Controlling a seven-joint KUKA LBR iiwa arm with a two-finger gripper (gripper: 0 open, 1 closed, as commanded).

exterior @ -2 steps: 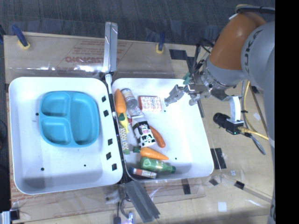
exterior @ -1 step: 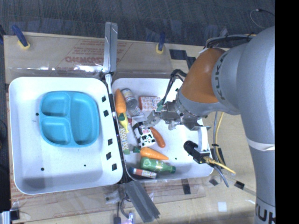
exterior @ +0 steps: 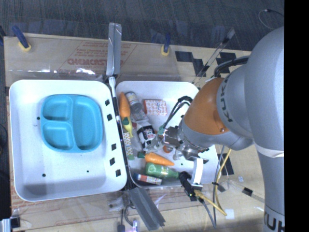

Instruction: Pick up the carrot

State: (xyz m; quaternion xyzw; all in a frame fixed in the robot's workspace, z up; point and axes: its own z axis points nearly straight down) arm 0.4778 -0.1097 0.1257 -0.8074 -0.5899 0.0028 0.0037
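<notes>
The camera view looks down on two shallow white bins set side by side on a wooden tabletop (exterior: pixel 63 50). The left bin (exterior: pixel 29 178) holds a blue divided plate (exterior: pixel 72 122). The right bin (exterior: pixel 164 87) is crowded with small things, and the arm (exterior: pixel 217 115), grey with its orange band, leans in over the bin's right half.

There are two orange, carrot-like pieces. One lies near the middle of the right bin's lower part, the carrot (exterior: pixel 158 159), pointing roughly left to right, just above a green bottle (exterior: pixel 161 170) and a red-and-white tube (exterior: pixel 148 179). A second orange piece (exterior: pixel 124 105) stands lengthways against the bin's left wall, beside a small jar (exterior: pixel 134 104) and near a patterned box (exterior: pixel 155 107).

The hand (exterior: pixel 170 141) sits low at the arm's end, just beside the carrot's right tip. Whether it is spread or pressed together I cannot tell; the wrist hides it. Nothing is seen pinched.

By my judgement the step in hand is the approach: the carrot has not left the bin floor. The next move calls for lining up across the carrot's narrow width and dropping cleanly, without nudging the bottle.

Beyond the tabletop, dark ribbed flooring (exterior: pixel 145 8) runs along the top, blue clamps (exterior: pixel 20 37) grip the board's edge, and loose cables (exterior: pixel 219 197) trail at lower right.
</notes>
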